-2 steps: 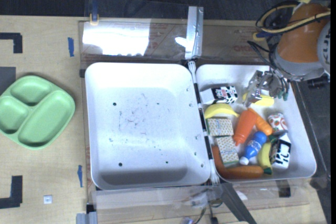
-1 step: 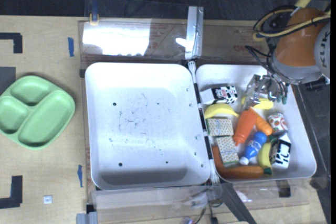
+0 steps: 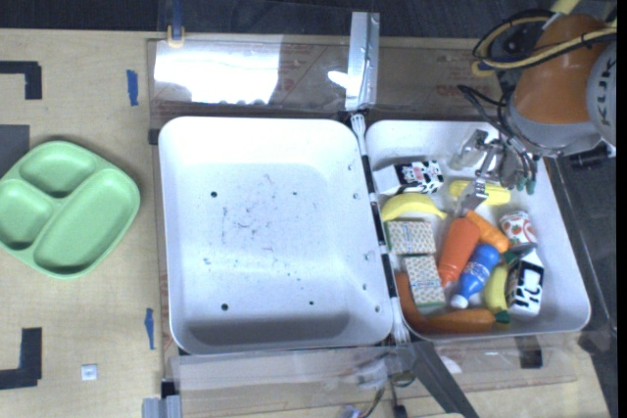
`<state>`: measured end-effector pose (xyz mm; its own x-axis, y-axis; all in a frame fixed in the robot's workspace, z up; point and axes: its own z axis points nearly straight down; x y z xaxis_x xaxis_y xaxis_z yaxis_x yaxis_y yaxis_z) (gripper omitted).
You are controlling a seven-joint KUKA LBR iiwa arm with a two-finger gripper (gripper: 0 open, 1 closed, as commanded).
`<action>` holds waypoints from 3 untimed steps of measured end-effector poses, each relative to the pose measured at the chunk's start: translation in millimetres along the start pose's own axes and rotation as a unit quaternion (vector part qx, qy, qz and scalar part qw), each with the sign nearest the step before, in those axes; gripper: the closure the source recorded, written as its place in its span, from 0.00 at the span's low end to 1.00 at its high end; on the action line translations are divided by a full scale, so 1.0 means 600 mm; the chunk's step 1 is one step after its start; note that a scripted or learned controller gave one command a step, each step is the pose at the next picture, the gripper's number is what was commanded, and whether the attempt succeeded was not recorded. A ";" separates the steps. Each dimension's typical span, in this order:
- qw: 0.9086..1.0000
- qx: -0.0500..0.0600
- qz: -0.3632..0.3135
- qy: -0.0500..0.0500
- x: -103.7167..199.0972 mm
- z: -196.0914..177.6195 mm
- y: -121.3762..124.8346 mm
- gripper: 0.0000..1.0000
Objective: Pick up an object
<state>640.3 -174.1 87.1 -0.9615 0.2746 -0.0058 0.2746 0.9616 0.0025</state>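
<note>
Gripper (image 3: 487,166) hangs near the right bin's (image 3: 573,255) 12 o'clock rim above a banana (image 3: 411,207); its grasp I cannot tell.

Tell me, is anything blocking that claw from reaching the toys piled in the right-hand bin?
Nothing visible blocks it. The gripper hangs over the right bin, just above the yellow banana and orange bottle, with no lid or cover between them.
</note>
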 end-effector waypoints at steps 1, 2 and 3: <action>0.991 0.000 -0.137 -0.001 0.042 -0.123 -0.050 0.00; 0.979 0.000 -0.206 0.001 0.052 -0.076 -0.044 0.00; 0.948 0.000 -0.317 -0.002 -0.050 -0.001 -0.064 0.00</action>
